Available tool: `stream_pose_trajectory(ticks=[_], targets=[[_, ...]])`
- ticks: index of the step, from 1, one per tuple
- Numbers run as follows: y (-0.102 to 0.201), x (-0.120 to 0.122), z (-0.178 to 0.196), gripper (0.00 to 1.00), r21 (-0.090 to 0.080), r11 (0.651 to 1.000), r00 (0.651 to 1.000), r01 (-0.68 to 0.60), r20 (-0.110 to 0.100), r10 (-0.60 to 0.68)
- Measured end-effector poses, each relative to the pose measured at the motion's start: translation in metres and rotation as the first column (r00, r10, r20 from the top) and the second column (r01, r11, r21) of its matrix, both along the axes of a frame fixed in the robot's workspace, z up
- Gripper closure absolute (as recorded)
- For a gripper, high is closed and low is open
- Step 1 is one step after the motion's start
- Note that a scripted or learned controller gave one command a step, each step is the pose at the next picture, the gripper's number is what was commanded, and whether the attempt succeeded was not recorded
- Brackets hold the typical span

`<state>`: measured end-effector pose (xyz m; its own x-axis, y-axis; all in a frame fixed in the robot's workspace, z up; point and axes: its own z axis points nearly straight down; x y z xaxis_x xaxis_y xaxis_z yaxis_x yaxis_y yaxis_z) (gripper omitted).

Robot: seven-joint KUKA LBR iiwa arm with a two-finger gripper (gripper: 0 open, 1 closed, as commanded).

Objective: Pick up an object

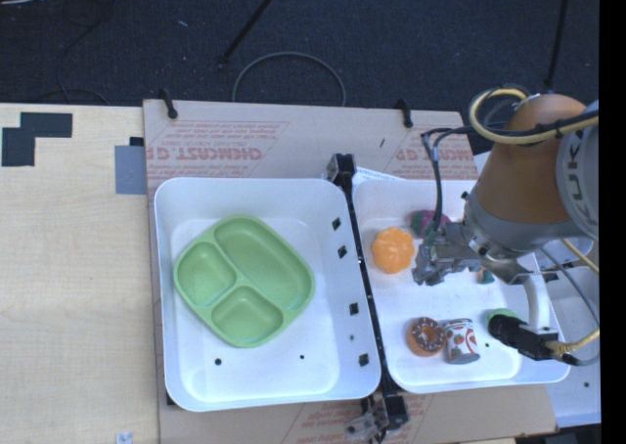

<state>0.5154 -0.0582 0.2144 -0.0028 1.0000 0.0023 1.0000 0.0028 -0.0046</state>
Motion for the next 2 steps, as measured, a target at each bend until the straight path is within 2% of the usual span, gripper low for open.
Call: stream_pose_trajectory(ticks=[2], targets=[[0.108, 0.001, 0.022, 1.00, 0.000, 1.000, 1.000, -0.002, 0.001, 0.002]])
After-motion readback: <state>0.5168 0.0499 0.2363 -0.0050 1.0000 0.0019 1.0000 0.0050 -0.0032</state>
